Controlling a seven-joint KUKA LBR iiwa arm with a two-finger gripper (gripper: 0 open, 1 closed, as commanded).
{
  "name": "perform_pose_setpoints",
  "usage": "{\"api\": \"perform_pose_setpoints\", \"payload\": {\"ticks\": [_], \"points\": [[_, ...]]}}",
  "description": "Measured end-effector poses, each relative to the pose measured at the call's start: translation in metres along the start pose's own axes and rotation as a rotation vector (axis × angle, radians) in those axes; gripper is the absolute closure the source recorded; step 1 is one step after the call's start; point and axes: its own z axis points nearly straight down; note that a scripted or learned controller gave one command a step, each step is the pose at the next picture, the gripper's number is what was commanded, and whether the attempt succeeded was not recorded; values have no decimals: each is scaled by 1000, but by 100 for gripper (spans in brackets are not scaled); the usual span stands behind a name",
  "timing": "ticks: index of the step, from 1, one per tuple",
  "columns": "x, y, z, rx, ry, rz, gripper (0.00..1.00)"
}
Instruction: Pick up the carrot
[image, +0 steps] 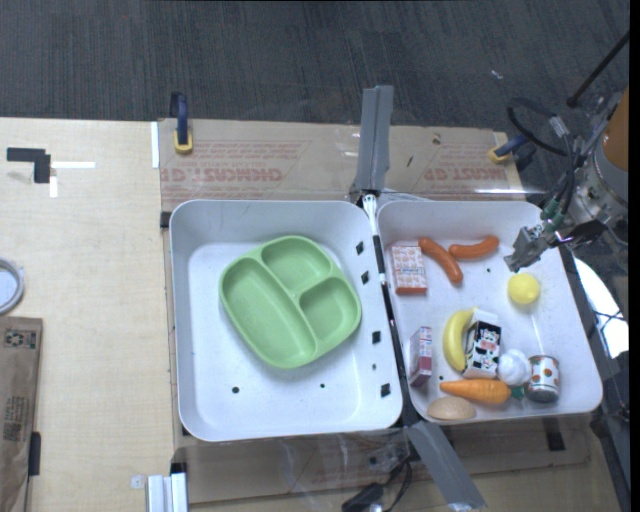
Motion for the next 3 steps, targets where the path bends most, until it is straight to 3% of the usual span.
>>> {"api": "perform_pose_setpoints", "payload": {"ticks": [1,2,3], "points": [[7,-30,78,3,2,328,100],[65,-14,151,4,2,417,100],[0,-33,148,2,2,285,100]]}}
